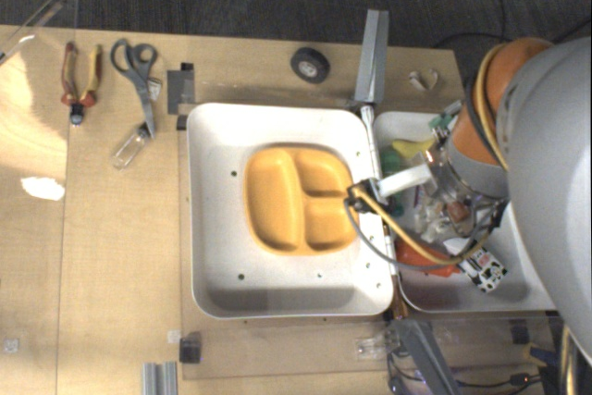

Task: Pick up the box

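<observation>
Fingers (pixel 442 210): can't tell if spread or pressed together. They sit low in a clutter of small items, w/ wrist hardware and looped orange-and-black cable (pixel 407 247) over them. Nothing visibly pinched.

Landmark = shallow white left bin (pixel 215 199), on the light wooden bench (pixel 102 254).

Nearest the camera, just off that bin's front-left corner, is a small dark block (pixel 190 347). Off its front-right corner are dark metal struts (pixel 425 365).

Inside the left bin, approx. centre, lies a yellow plastic divided tray (pixel 298 199), flat, w/ one long compartment and two smaller ones.

Right of the left bin, rim to rim, is the second shallow white bin (pixel 462 299). The grey arm w/ orange band (pixel 527 97) covers much of it.

The task's thing, as far as can be made out, is the small white oblong box (pixel 405 181). It's tilted, in the right bin, just past the left bin's right rim and beside the wrist. Whether it touches the wrist, can't tell.

Also in the right bin:
- yellow-green piece (pixel 412 146), beyond the box
- red item (pixel 427 258), nearer the camera, partly under the cable
- black-and-white patterned piece (pixel 485 268), further right

Beyond the left bin's far rim:
- grey metal upright (pixel 374 55) at its far-right corner
- black roll of tape (pixel 310 64) left of that upright
- grey-handled scissors (pixel 139 83) off the far-left corner
- red-handled pliers (pixel 80 80) further left
</observation>
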Robot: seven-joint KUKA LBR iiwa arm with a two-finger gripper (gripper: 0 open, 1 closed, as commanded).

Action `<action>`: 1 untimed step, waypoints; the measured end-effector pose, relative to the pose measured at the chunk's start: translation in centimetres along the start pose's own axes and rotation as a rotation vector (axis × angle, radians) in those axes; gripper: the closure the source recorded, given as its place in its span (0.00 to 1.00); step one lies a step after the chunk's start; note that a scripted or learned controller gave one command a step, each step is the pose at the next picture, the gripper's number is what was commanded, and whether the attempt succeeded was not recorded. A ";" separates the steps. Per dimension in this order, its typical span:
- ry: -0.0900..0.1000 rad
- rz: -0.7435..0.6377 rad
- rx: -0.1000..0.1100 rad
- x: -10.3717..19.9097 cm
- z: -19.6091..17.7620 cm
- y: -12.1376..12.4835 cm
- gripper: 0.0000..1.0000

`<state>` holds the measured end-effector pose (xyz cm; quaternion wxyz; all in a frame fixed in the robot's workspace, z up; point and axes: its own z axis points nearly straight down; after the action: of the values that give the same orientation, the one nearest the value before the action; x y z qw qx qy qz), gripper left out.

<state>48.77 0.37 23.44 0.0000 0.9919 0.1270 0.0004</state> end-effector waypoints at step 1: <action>0.001 -0.010 0.000 0.2 -1.0 -0.1 1.00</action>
<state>48.93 0.50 24.47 0.0001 0.9912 0.1321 0.0010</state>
